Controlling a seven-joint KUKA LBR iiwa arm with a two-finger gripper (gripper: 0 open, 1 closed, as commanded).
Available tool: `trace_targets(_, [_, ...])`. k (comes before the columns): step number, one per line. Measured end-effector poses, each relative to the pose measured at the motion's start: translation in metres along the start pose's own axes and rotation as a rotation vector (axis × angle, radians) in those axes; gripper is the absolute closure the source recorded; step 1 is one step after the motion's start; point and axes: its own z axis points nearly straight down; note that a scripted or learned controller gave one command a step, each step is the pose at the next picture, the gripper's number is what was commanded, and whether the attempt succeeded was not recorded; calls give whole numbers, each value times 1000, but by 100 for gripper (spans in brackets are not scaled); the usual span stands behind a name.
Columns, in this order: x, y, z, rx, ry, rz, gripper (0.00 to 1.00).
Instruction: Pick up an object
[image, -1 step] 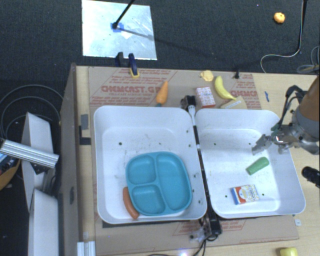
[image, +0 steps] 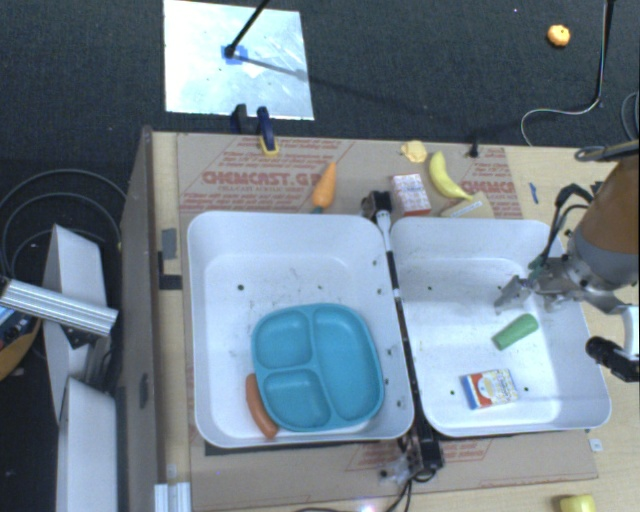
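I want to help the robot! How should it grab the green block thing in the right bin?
Grip the green block across its narrow middle, coming straight down from above. It lies flat and slanted, clear of the small carton, so both long sides look free for the tool.

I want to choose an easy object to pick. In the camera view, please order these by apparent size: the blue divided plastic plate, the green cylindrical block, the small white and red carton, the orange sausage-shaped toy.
1. Blue divided plastic plate
2. Orange sausage-shaped toy, small white and red carton: look alike
3. Green cylindrical block
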Motion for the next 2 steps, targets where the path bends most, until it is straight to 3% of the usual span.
trace_targets(2, [12,-9,10,0,1,0,0])
